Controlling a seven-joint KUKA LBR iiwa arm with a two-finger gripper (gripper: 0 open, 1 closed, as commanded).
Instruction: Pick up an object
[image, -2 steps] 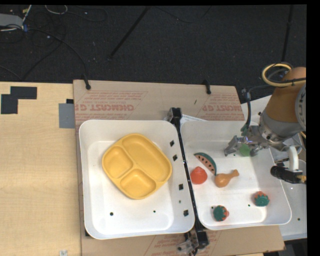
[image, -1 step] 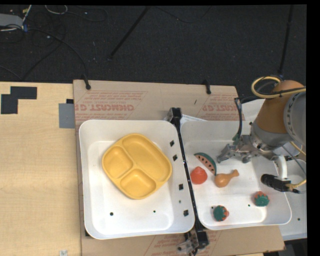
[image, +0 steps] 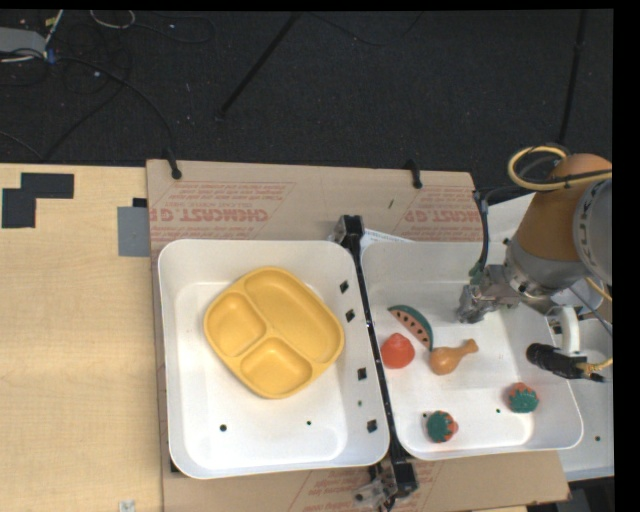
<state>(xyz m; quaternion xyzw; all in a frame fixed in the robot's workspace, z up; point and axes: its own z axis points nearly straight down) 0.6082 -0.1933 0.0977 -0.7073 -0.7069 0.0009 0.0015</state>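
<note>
My gripper (image: 474, 304) hangs over the back right part of the right bin (image: 420, 262), reaching in from the right, with nothing seen between its tips. Just in front of it and to its left lies a tan toy drumstick (image: 452, 355). Further left are a watermelon slice (image: 411, 322) and a red round toy (image: 398, 350). Two small green-and-red toys rest near the bin's front, one in the middle (image: 441, 426) and one at the right (image: 522, 398).
The left bin (image: 190, 420) holds a yellow divided plate (image: 273, 331). A black divider (image: 366, 340) runs between the two bins. Cardboard (image: 300, 205) lines the bench behind them.
</note>
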